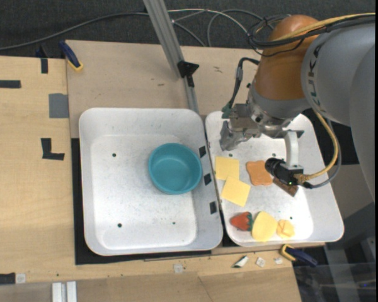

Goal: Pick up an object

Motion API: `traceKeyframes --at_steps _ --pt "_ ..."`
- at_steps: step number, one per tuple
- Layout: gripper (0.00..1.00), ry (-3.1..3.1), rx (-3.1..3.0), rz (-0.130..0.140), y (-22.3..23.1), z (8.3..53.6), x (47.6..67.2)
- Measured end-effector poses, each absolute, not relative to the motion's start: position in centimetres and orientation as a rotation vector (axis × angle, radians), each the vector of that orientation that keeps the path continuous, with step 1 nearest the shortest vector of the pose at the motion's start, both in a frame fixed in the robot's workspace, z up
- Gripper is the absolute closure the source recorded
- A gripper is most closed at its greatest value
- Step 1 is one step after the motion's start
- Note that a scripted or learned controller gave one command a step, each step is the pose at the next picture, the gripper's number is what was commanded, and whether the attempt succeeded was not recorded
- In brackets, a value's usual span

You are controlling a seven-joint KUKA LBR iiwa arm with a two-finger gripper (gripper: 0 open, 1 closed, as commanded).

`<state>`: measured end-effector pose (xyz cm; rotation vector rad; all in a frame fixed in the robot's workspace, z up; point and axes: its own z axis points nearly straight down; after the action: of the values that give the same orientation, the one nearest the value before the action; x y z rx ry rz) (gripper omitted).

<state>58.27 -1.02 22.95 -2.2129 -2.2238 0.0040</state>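
The pincer (229, 140) hangs over the upper left part of the right bin (321, 222), pointing down; whether it is open or closed I cannot tell, and nothing can be seen gripped in it.

The things to pick lie in that same bin. Just below the pincer sits a flat pale yellow square (226, 167), and below that, touching its lower corner, a second yellow square (236, 192) of a slightly deeper shade, turned at an angle. To the lower right of the pincer lies a flat orange slice (259, 173), like toast, with rounded corners. Farther below, near the bin's front edge, a small red piece with a green end (241, 221) touches a rounded yellow lump (263, 226), and a smaller yellow piece (285, 229) lies just beside that.

To the right of the pincer, a black fitting with a cable (283, 172) hangs from the arm's wrist, just beside the orange slice and partly over its right edge.

To the lower left of the pincer, in the left bin (107, 137), stands a teal bowl (174, 168), upright, near the wall shared by the bins.
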Motion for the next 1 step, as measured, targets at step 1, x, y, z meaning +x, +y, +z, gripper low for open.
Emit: traceKeyframes --at_steps 1 --pt "1.0 -2.227 -2.211 0.001 4.01 23.88 56.03"
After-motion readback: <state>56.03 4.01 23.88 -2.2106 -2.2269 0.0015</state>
